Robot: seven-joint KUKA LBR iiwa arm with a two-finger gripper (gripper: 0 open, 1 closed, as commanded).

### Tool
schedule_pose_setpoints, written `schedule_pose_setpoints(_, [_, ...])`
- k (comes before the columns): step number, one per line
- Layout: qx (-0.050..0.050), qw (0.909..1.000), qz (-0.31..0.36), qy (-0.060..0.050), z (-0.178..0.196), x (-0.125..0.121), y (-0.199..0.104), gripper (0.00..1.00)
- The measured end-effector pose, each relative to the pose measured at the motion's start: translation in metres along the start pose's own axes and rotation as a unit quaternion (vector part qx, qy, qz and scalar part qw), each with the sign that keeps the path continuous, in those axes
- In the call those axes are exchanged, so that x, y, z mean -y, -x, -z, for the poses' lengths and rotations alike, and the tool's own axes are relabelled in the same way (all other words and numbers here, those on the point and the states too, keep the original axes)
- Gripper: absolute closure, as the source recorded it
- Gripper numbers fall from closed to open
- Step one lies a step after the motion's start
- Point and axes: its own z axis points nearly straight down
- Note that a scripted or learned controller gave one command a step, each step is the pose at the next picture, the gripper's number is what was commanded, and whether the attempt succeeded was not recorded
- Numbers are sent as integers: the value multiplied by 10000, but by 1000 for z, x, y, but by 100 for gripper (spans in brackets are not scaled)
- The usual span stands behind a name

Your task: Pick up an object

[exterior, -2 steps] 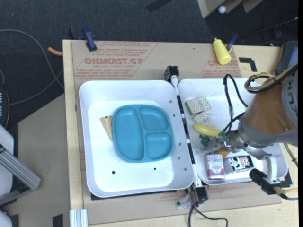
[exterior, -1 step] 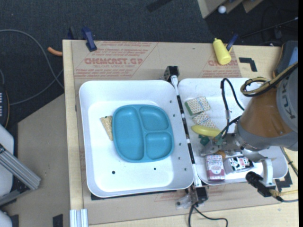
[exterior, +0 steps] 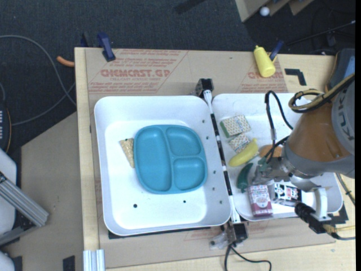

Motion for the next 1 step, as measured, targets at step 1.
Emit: schedule_pose_setpoints(1, [-1, 10000, 1, -2, 0, 0, 0, 0])
